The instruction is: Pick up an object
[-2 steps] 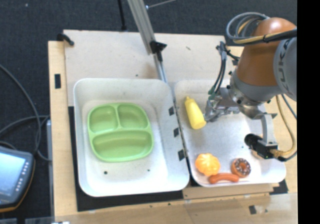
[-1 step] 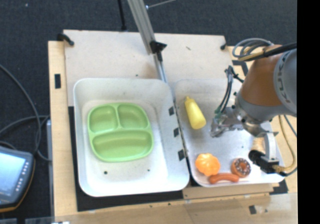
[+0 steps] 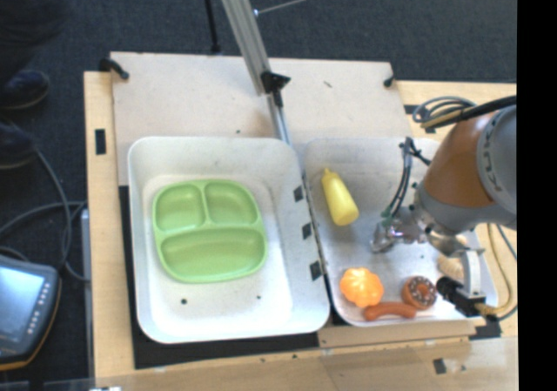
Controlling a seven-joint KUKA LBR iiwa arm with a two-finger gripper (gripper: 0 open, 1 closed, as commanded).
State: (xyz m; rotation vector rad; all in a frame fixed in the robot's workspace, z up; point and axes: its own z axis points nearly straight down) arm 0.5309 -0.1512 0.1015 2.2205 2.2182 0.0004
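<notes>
Two shallow white bins are seen side by side on a wooden bench, viewed from above at a slant. The left bin (image 3: 139, 206) is occupied by a green divided tray (image 3: 209, 230), laid flat near its middle. In the right bin (image 3: 365, 158), a yellow squeeze bottle (image 3: 338, 196) is seen lying on its side toward the upper left, its nozzle pointed away from the camera. An orange fruit-shaped toy (image 3: 360, 286) is positioned at the bin's near edge, with a slim orange piece (image 3: 390, 312) just beside it and a brown round object (image 3: 421, 292) to its right.

The grey arm with its orange band (image 3: 461, 173) is extended in from the right, and the gripper (image 3: 388, 235) is lowered over the middle of the right bin, between the bottle and the fruit toy. Nothing is seen between its fingers; whether they are parted or closed cannot be told from this angle. A metal pole (image 3: 244, 23) is mounted behind the bins.
</notes>
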